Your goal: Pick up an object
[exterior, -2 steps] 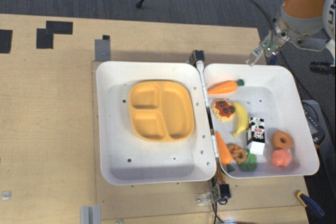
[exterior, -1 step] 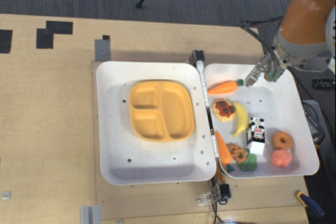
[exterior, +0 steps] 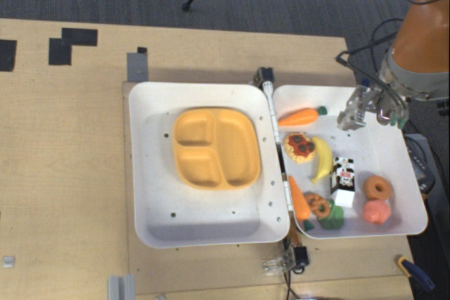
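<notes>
Several toy foods fill the right bin [exterior: 394, 151]; nearest the gripper [exterior: 354, 119] lies a carrot [exterior: 299, 116], judged light, stiff, slick; we advise pinching mid-shaft. Jaws hang open, holding nothing

Single fixed overhead view, slanting down on both bins [exterior: 140, 172].

Yellow tray [exterior: 214, 148], orange carrot [exterior: 298, 116], yellow banana [exterior: 323, 158], pink ball [exterior: 377, 211], white bins [exterior: 151, 172].

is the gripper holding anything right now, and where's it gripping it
Nothing is held. The gripper hangs over bare floor at the back of the right bin, nothing between its fingers, apart from the carrot.
</notes>
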`<state>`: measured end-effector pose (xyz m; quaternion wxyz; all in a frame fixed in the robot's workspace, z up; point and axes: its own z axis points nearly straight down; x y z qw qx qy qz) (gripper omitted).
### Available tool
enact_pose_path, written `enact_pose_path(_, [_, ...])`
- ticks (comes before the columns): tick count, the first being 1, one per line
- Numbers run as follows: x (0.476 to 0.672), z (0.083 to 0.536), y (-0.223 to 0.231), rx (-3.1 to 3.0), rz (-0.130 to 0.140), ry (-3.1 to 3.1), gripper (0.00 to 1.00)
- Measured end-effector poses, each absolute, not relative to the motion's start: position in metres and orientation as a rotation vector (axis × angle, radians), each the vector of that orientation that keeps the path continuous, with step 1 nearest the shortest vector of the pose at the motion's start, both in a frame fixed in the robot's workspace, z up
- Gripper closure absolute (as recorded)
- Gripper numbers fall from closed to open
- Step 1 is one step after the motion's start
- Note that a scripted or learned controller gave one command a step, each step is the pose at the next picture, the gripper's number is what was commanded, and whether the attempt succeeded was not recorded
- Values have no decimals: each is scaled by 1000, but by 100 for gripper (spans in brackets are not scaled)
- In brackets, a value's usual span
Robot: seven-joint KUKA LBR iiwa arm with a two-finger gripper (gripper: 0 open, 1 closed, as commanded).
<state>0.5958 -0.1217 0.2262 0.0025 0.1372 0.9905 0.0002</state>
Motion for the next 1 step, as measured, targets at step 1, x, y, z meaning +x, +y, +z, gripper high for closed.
enact_pose_path(1, [573,214,-152,-142,-1,3133,100])
